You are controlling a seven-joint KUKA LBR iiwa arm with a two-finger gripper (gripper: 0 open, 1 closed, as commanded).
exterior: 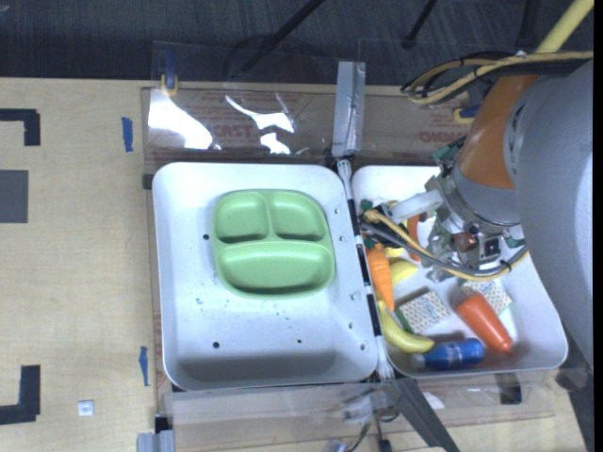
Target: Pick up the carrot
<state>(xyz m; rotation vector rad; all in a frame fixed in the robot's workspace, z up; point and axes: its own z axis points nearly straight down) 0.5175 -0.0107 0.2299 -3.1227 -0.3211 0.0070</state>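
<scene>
A slim orange carrot (381,279) lies along the left wall of the right bin (551,342), pointing toward the front. A thicker orange cone-shaped piece (487,322) lies near that bin's front right. My gripper (435,245) hangs low over the back middle of the right bin, just right of the slim carrot's upper end and apart from the cone. Cables and the wrist cover what is under it, and nothing shows between its tips.
The right bin also holds a yellow banana (405,335), a blue item (456,353), a patterned square pad (424,310) and a small yellow piece (403,271). A green divided plate (273,241) sits in the left bin (188,328). The grey arm covers the bin's right side.
</scene>
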